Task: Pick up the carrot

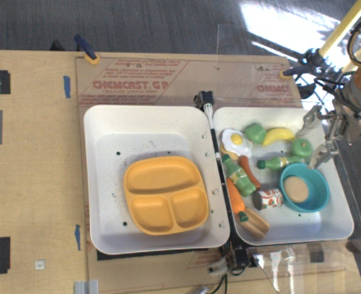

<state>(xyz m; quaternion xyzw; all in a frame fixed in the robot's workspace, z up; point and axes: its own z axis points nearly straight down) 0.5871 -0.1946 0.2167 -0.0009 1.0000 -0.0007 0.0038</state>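
Observation:
The carrot [236, 197] is a short orange piece lying against the left wall of the right bin [339, 216], pointing towards the front. A green bottle [242, 177] lies just behind it and a tan bread-like piece [254, 223] just in front. My gripper [318, 138] hangs over the right bin's far right side, near a green round fruit [301, 146]. It is well to the right of the carrot and apart from it. Its two metal fingers stand open with nothing between them.
The right bin also holds a fried egg [234, 141], a green pepper [254, 132], a banana [279, 135], a small red can [270, 198] and a blue bowl [304, 189]. The left bin [101, 164] holds a yellow divided plate [166, 193].

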